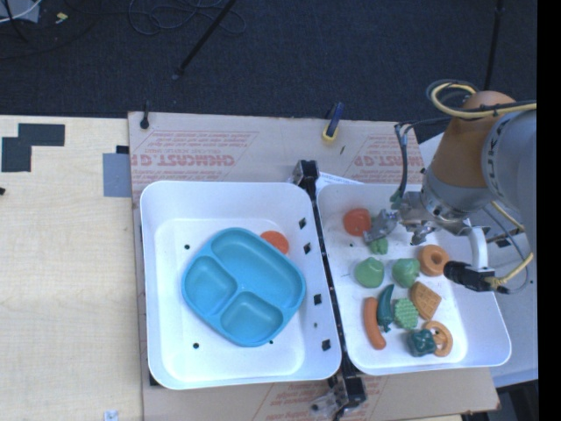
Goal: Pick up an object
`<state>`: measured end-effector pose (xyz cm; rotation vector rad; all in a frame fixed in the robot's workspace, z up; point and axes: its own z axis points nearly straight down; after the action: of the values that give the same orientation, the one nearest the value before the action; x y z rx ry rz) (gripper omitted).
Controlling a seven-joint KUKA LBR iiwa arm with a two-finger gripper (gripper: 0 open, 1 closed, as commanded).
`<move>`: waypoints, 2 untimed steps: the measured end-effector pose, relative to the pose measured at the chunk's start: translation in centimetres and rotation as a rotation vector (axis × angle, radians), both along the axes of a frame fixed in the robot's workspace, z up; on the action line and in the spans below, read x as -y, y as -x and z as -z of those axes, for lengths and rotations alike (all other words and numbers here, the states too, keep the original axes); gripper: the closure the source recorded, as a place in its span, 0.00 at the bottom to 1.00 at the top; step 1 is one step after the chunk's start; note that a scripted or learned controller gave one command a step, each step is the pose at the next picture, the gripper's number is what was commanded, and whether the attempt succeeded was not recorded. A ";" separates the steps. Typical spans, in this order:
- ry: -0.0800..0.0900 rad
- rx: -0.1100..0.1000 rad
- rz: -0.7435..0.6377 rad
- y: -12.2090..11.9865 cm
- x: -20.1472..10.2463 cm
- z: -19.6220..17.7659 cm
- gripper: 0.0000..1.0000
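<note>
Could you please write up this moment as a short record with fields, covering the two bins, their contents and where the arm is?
left bin: blue divided plate, small orange piece at its far edge
right bin: toy foods, among them a red tomato, ring doughnut, carrot, two green pieces
arm: reaches in from the right over the right bin
pincer: low among the foods, beside the tomato
grasp: not readable

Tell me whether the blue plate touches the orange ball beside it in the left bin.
Cannot tell. In the camera view the blue plate overlaps the orange ball, hiding any contact.
</note>
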<state>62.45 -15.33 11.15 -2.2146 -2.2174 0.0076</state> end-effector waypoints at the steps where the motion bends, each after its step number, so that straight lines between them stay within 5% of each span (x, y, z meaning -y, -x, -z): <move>1: 0.001 0.004 -0.001 0.0 -0.3 2.5 0.00; 2: 0.000 0.003 0.001 0.0 -0.2 1.4 1.00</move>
<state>62.45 -15.12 9.73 -2.2178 -2.2175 0.0043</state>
